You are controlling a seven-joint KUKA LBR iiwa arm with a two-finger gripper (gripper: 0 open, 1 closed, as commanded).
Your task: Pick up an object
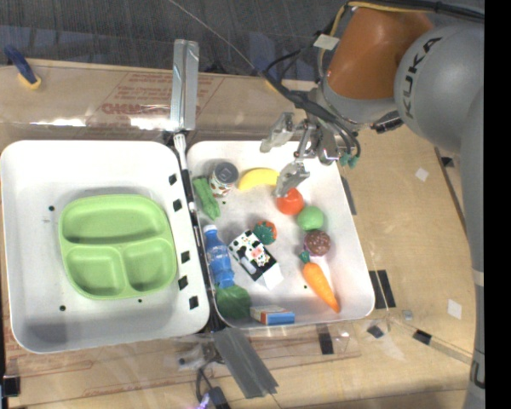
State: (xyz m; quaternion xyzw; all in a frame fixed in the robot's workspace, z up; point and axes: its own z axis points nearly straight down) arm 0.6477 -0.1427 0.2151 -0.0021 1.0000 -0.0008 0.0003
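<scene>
The right bin (351, 228) holds several toy foods. A yellow banana (257, 178), a red tomato (289, 202), a green lime (311, 219), a maroon ball (317, 243) and an orange carrot (321, 284) lie along its right side. A cow-print box (255, 256), a blue bottle (217, 256), a small can (225, 175) and a green cucumber (206, 197) lie toward its left. My gripper (286, 154) hangs over the bin's far end, open, with nothing between its fingers. One fingertip (293, 178) is just above the tomato, beside the banana.
The left bin (25, 186) holds a green divided tray (117, 245). A strawberry (265, 229), a dark green vegetable (232, 302) and a small flat white box (272, 317) also lie in the right bin. A metal bar (185, 83) stands behind the bins' shared wall.
</scene>
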